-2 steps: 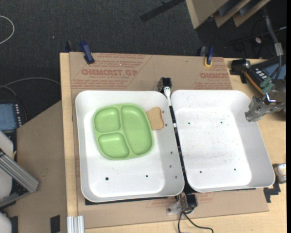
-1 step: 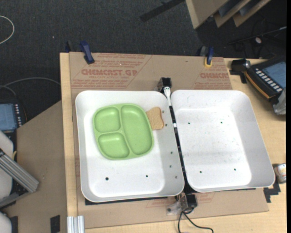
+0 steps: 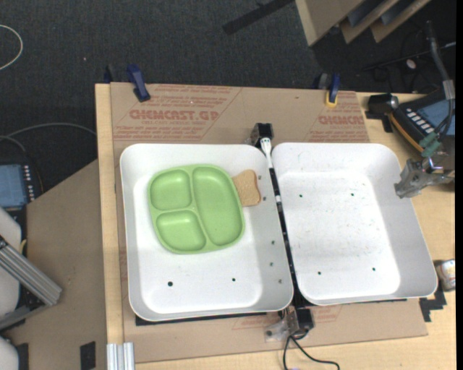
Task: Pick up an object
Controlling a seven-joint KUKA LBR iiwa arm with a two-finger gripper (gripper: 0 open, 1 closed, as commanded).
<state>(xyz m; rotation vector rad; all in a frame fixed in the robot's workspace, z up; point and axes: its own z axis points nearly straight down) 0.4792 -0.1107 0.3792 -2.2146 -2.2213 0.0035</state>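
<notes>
Floor (image 3: pixel 65 50): dark carpet, fine speckle, fills top and left.
Cables (image 3: pixel 11 43): thin pale loops on carpet, upper left and left edge.
Bench top (image 3: pixel 181 108): brown cardboard sheet w/ red print, lies flat.
Clamps (image 3: pixel 137 82): blue one at top-left edge, blue-and-yellow one at top right, both gripping sheet's far edge.
Metal rail (image 3: pixel 29 274): grey extrusion, slanted, lower left.
Boards (image 3: pixel 347 18): tan panels, top right, leaning over carpet.
Light: even, soft, no hard shadows.

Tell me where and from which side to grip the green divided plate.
Take the green divided plate by its rim, probably on the lower-left, coming straight down. It lies flat in the left bin, so only the raised rim offers an edge to pinch, and the tan sponge crowds its upper-right edge.
</notes>
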